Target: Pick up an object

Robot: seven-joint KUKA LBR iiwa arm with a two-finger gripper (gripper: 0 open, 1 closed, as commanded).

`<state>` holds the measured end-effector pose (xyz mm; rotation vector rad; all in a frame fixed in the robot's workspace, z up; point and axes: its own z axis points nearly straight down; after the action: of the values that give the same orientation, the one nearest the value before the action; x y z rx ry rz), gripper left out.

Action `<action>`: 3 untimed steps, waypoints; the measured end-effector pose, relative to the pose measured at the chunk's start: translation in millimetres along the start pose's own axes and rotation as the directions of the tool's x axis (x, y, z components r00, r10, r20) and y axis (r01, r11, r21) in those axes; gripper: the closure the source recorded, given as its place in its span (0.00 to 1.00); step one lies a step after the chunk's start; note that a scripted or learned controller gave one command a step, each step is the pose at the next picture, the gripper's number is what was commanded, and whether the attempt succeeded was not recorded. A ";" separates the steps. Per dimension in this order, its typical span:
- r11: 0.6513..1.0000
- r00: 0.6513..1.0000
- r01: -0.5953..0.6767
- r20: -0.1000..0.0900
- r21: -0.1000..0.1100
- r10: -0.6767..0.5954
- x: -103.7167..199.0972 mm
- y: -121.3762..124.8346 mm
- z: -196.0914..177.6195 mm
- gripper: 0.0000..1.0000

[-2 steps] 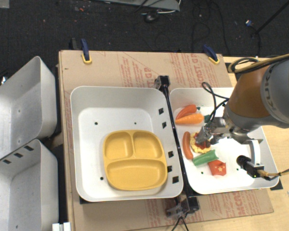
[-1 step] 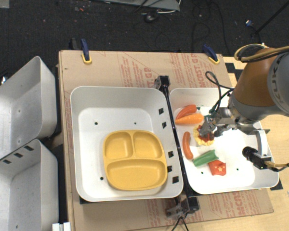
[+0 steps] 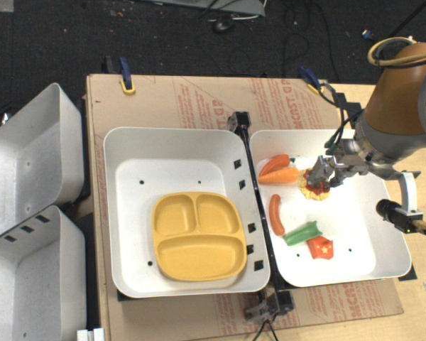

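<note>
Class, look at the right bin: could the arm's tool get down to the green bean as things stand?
Probably yes. The green bean lies uncovered on the bin floor, beside the red pepper piece, and the tool hangs in the same bin.

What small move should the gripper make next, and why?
Probably a short straight descent. The two-finger gripper sits directly over a small yellow and red toy piece in the right white bin, beside the orange carrot-shaped toy; no object shows between its fingers.
</note>
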<state>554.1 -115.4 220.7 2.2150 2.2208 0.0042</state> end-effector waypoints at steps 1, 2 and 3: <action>1.000 1.000 0.001 -0.001 0.001 -0.001 9.1 0.7 -47.8 1.00; 1.000 1.000 0.001 0.000 0.001 -0.001 9.0 1.9 -80.1 1.00; 1.000 1.000 0.004 -0.003 0.008 -0.004 58.8 -4.0 -58.6 1.00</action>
<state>549.7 -56.5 279.2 2.2156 2.2305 -0.0010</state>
